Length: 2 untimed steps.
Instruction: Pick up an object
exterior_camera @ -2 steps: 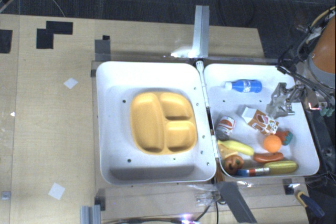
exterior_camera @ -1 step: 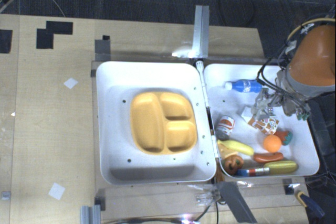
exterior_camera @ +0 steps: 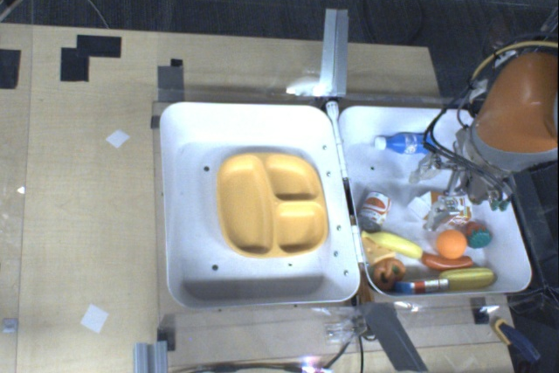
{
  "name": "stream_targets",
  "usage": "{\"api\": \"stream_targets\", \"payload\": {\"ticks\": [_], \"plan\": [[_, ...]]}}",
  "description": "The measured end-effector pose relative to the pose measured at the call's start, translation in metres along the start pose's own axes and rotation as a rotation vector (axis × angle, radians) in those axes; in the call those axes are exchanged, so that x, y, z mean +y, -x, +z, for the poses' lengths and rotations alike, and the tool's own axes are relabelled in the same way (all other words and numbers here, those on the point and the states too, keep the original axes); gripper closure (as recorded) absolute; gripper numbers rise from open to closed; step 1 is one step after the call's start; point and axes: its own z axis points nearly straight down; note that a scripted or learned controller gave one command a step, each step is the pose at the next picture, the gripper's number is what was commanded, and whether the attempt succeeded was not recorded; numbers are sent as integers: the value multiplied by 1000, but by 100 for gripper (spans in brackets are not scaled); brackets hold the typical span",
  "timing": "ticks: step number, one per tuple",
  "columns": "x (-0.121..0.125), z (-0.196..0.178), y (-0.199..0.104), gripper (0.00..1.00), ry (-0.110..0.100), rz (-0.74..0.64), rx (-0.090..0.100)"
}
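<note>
The arm [exterior_camera: 517, 105] enters from the right and is cut off by the frame edge; its orange band and grey wrist cover the upper right part of the right bin [exterior_camera: 354, 131]. The gripper [exterior_camera: 454, 192] hangs below the wrist, over the right bin's middle. Cables and metal parts clutter it, so its state cannot be told from this view, and nothing can be confirmed as grasped.

Directly under the gripper lies a small white-and-red packet [exterior_camera: 447, 210], partly masked by the gripper hardware (contact between the two cannot be judged). An orange ball [exterior_camera: 451, 245] sits just below the packet, with a small red-and-green item [exterior_camera: 477, 234] beside it on the right; that item is too small to identify.

Other contents of the right bin:
- A plastic bottle with a blue label [exterior_camera: 403, 143] lies on its side near the upper wall, left of the gripper.
- A small can [exterior_camera: 374, 209] rests near the left wall.
- A yellow banana-shaped piece [exterior_camera: 391, 244] lies below the can.
- A cluster of fruit-like items [exterior_camera: 389, 271] fills the lower left corner; individual pieces are hard to separate.
- A long yellow-green piece [exterior_camera: 468, 278] lies along the lower wall, with a red-orange piece [exterior_camera: 445, 262] just above it.

The left bin [exterior_camera: 192, 153] holds a yellow divided tray [exterior_camera: 271, 203], lying flat at its centre, well apart from the gripper.
</note>
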Motion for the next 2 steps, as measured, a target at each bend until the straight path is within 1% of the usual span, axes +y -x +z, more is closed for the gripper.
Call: {"api": "stream_targets", "payload": {"ticks": [1,2], "plan": [[-2,23,66,0,1,81,16],[-17,22,7,0,-2,-105,-3]]}}
